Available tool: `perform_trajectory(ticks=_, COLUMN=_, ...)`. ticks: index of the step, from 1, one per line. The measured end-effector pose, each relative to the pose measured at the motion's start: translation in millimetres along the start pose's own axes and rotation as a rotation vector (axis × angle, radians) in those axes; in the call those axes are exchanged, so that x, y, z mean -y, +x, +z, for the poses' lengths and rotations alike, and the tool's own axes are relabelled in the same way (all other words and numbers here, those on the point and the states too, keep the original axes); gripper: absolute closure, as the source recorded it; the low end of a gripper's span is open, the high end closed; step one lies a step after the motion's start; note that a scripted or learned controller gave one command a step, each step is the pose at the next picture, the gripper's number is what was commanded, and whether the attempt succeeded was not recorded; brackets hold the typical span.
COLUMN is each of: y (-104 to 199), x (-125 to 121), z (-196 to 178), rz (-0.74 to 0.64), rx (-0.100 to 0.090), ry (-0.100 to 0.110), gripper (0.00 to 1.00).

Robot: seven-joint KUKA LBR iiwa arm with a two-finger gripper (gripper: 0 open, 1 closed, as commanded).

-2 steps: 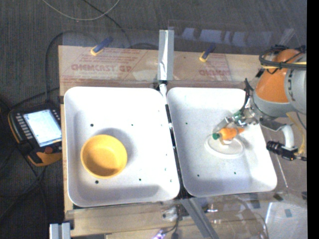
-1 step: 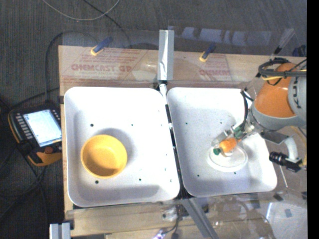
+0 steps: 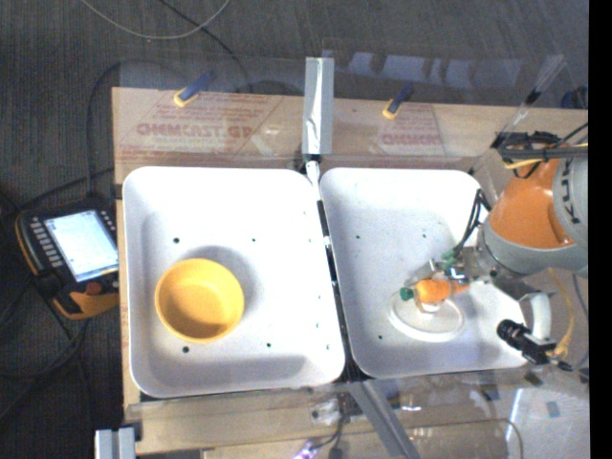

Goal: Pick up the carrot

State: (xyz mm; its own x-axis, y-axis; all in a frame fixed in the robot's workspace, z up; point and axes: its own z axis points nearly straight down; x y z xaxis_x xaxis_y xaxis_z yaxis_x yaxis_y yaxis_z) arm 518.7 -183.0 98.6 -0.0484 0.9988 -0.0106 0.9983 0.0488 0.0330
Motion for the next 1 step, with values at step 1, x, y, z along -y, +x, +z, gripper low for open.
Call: perform_trajectory(ticks=1, y=3.2, x=-1.0, z=-8.9, rz=-0.003, rx=-0.007, ry=0.004, gripper=1.00)
